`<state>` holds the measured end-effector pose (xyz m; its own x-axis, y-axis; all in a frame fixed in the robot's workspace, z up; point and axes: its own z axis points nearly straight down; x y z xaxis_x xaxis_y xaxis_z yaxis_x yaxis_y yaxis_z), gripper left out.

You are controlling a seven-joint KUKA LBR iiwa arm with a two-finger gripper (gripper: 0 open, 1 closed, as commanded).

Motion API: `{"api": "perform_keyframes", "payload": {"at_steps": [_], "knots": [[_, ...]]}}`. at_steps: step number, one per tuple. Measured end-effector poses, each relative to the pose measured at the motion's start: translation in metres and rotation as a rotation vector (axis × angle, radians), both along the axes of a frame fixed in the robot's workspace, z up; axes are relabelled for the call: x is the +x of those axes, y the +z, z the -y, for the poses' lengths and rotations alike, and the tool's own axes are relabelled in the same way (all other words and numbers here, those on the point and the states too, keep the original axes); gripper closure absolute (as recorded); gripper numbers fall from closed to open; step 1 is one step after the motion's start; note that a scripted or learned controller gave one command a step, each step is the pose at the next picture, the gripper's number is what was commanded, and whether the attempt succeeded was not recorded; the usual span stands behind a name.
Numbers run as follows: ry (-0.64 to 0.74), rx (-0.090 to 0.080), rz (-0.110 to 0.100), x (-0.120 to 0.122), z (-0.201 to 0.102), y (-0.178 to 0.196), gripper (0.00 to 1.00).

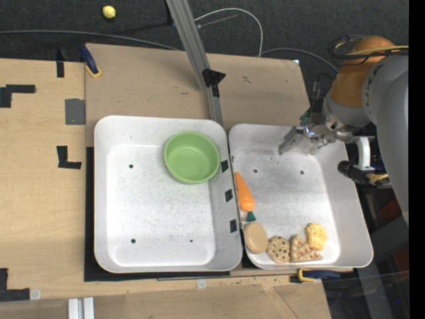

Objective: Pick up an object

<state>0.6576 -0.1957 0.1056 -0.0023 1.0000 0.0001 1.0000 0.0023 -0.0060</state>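
My gripper (303, 144) hangs over the far end of the right bin (345, 198), open, with nothing between its fingers. An orange carrot (244, 191) lies along that bin's left wall. At the bin's near edge sit a beige oval piece (255, 238), a chocolate-chip cookie (278, 248), a pink waffle-like piece (300, 250) and a yellow corn piece (316, 235). All of these lie well in front of the gripper and apart from it. A green bowl (192, 157) stands upright in the far right part of the left bin (113, 198).
A slanted metal pole (192, 45) comes down to the bench just behind the gap between the bins. Cables loop behind the right bin. A small yellow ball (109, 11) lies off the bench at the far left. A blue clamp (91, 61) grips the board's far left corner.
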Motion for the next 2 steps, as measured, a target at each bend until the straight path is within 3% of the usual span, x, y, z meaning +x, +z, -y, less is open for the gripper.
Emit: {"api": "perform_keyframes", "payload": {"at_steps": [1, 2], "knots": [[0.001, -0.001, 0.002, 0.0, -0.001, -0.018, 0.0], [0.002, -0.002, 0.003, 0.0, -0.002, -0.007, 1.0]]}}
